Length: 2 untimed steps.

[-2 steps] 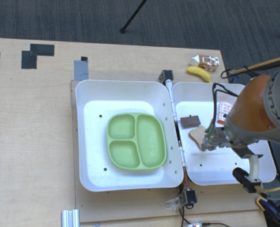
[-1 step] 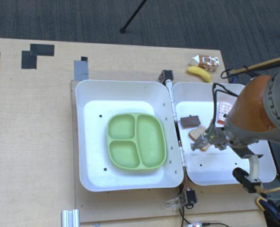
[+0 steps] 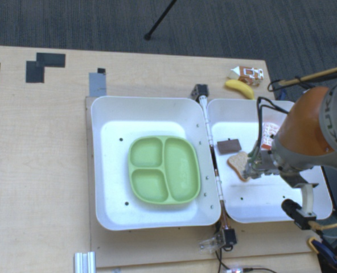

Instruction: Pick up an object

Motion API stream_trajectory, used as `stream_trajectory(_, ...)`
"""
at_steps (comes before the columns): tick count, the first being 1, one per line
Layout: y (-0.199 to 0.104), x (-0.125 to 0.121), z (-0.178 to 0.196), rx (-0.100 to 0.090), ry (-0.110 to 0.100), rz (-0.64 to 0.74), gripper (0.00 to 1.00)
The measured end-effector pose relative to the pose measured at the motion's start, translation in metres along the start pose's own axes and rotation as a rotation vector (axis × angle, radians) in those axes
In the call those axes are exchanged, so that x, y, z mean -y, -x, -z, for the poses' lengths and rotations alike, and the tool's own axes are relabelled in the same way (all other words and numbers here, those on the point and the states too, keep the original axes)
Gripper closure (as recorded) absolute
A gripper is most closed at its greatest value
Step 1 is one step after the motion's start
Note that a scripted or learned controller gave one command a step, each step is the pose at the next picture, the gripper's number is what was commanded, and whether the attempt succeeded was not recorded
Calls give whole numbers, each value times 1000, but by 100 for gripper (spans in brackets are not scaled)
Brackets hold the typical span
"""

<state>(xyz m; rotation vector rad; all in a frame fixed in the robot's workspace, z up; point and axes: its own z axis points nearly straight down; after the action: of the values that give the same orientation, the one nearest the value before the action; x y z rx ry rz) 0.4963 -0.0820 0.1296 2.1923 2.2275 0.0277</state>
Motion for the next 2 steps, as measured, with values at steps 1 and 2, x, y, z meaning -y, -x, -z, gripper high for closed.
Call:
stream_trajectory(1,0,0,0,0,0,-1,0)
stream_trajectory(2,4,9,-43,1,-18,-13,0)
